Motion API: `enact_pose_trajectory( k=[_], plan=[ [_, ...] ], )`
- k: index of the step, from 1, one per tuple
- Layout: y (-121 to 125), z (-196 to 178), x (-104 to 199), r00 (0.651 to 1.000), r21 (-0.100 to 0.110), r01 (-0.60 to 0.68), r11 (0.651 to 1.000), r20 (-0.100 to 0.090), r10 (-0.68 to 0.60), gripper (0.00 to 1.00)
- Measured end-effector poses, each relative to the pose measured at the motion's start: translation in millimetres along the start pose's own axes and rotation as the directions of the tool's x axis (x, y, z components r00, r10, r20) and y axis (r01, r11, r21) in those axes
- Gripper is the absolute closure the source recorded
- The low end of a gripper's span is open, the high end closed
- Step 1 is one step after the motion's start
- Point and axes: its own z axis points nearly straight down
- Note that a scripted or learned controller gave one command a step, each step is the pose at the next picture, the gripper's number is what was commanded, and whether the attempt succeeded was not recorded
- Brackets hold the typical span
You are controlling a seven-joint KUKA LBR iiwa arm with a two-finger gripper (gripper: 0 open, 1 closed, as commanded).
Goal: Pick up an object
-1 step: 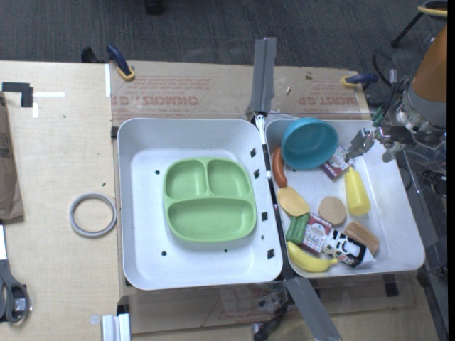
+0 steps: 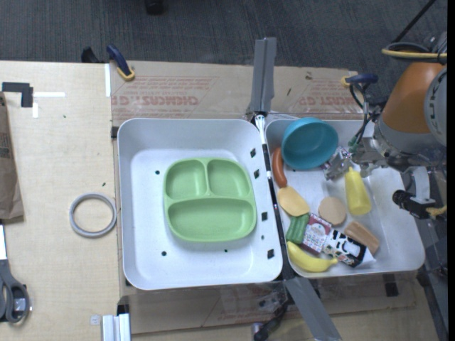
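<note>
The right bin holds several objects. A blue bowl lies at its back, with a red sausage to its left. In the middle are a yellow bottle, a tan wedge and a round tan biscuit. Toward the front lie a banana, a green piece, a pink and white packet, a black and white carton and a brown block. My gripper hangs low between the bowl's right rim and the top of the yellow bottle. Nothing shows held in it.
The left bin holds a green divided plate. On the bench to the left lie a grey ring, scissors and a brown bag. The arm's orange band stands over the right bin's back right corner.
</note>
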Motion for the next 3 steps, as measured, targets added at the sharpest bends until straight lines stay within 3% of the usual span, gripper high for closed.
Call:
enact_pose_trajectory(
  k=[1, 2, 3],
  plan=[
    [0, -9, -1, 1.0, 0.0, -0.003, 1.0, 0.0, 0.003, 1.0],
    [0, -9, -1, 1.0, 0.0, -0.003, 1.0, 0.001, 0.003, 0.0],
    [-3, 10, -24, 0.964, 0.001, 0.266, 0.964, -0.001, -0.266, 0.0]
  ],
)
